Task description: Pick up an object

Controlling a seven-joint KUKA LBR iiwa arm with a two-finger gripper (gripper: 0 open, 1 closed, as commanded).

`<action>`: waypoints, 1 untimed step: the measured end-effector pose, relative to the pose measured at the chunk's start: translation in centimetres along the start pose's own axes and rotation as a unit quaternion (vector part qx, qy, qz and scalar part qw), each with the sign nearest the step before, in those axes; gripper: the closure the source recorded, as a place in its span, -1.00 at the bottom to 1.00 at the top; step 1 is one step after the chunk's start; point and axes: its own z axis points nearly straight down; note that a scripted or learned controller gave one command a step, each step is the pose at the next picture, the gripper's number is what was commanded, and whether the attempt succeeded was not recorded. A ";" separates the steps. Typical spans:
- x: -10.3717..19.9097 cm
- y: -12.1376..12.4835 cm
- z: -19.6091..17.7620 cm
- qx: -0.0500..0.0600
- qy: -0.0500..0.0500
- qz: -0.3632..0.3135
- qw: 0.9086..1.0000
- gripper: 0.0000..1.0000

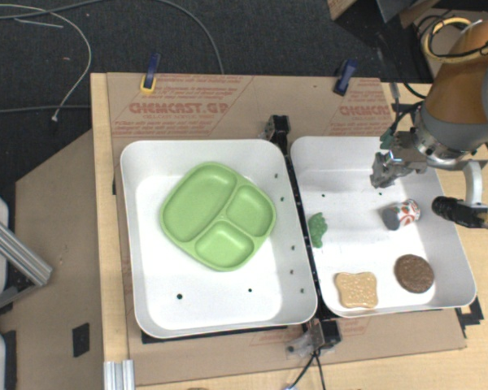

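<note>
While the arm [459,88] is reaching in from your right, the gripper [388,167] is hanging over the back part of the right bin [342,157], nothing showing between its fingers; whether they are open or shut you cannot tell at this angle.

Right bin, contents you are looking at:
- can [400,214], small, lying on its side just in front of the gripper and apart from it, with bare floor to its left.
- cookie [413,273], brown and round, sitting near the front right corner, close to the rim.
- toast [356,290], tan, lying at the front edge, near the cookie but not touching it.
- green piece [317,228], leafy, sitting against the left wall.

The middle of this bin is lying open between these four.

Left bin [146,299], contents:
- plate [218,215], green, three compartments, sitting turned at a slant near the centre, with white floor running all round it and the widest room along the front.
</note>
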 end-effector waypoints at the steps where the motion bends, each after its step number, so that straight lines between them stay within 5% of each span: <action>1: -0.1 0.2 -4.4 0.000 0.000 0.000 1.000 1.00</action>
